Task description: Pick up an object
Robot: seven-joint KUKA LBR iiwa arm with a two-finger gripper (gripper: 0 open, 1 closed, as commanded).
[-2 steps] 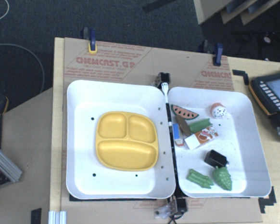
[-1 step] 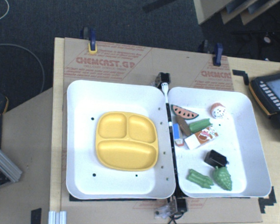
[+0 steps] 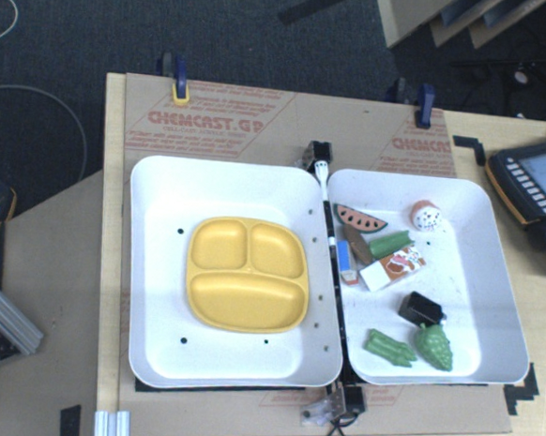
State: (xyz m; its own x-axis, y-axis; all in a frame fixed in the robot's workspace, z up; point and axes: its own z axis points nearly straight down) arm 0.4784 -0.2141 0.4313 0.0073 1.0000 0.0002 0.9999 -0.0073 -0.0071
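The left bin [image 3: 146,278] at frame centre-left holds one yellow divided plate [image 3: 247,274]. The right bin [image 3: 503,287] holds eight small things (loosely scattered): a watermelon slice [image 3: 360,217], a spotted ball [image 3: 426,216], a black block [image 3: 422,310], two green toys [image 3: 411,348] at lower right.

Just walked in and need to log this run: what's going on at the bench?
Nothing is being handled at this moment. The left bin holds a yellow divided plate. The right bin holds small toys waiting to be picked: a watermelon slice, a white ball, a black block and green pieces.
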